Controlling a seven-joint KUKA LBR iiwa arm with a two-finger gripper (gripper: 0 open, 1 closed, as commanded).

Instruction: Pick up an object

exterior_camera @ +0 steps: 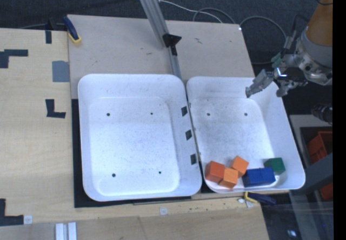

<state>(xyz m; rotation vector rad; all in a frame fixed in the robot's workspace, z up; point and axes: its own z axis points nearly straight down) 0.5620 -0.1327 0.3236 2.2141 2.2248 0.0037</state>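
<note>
Grey robot arm (319,55) with an orange band above the wrist, silver metal wrist flange, dark cables alongside, grey two-finger tool (265,86) with teal accents

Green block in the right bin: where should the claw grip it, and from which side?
Probably straight from above, closing across the green block near-to-far: it sits hard in the right bin's near right corner, the blue block against its left. The claw hangs over the far edge.

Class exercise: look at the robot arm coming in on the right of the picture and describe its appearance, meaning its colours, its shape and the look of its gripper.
The arm has an orange band above a grey, rounded wrist. Its gripper is grey metal with two slim fingers, a dark body and a small teal-green patch near its base.
</note>
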